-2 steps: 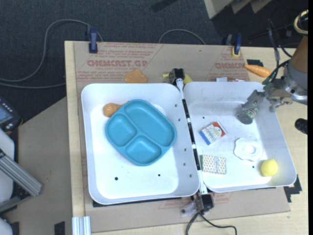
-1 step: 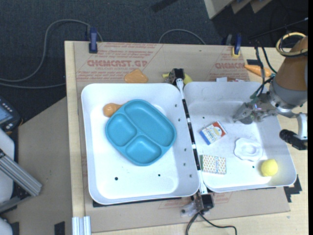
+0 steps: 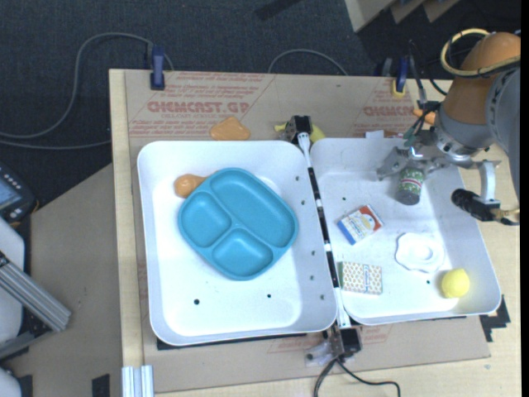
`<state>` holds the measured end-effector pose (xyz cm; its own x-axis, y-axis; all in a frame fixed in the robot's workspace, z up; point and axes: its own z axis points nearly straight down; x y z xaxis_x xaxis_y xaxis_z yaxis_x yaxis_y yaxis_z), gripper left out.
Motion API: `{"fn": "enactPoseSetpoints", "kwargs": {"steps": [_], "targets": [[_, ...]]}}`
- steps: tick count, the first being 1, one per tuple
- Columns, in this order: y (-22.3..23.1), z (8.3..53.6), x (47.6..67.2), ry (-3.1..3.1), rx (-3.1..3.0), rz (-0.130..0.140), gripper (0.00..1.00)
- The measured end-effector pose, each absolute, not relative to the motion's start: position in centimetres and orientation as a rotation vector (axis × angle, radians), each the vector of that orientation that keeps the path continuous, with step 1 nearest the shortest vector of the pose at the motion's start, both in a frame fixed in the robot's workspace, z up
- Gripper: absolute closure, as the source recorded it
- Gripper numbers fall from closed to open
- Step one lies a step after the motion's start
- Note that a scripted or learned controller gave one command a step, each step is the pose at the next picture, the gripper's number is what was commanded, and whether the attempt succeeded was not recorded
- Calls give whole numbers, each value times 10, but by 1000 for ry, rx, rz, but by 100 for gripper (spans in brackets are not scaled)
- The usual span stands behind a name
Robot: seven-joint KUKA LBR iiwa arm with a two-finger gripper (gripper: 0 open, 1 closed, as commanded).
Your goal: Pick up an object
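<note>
My gripper [image 3: 409, 182] hangs low over the far part of the right bin [image 3: 479, 259], below the orange wrist band. A dark greenish stub shows at its tip, and I cannot tell whether that is a separate object. Nearer the front of this bin lie a small red, white and blue box [image 3: 359, 224], a patterned flat packet [image 3: 361, 278], a white round piece [image 3: 416, 251] and a yellow ball [image 3: 454, 284]. In the left bin [image 3: 165, 296], a blue divided plate [image 3: 237, 222] covers the middle, with an orange object [image 3: 187, 185] peeking out at its far left.
Another orange lump [image 3: 229, 129] and a small yellow and black item [image 3: 297, 127] lie on the board behind the bins. Blue clamps [image 3: 156, 67] hold the board's far edge. The ridge between the bins [image 3: 321, 222] runs front to back.
</note>
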<state>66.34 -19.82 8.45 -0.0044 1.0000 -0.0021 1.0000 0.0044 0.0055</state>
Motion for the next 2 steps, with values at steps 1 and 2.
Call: {"fn": "enactPoseSetpoints", "kwargs": {"steps": [1,2], "targets": [[-176,85,641,2226,2222,-2,0],[-177,96,642,2221,2220,1,100]]}}
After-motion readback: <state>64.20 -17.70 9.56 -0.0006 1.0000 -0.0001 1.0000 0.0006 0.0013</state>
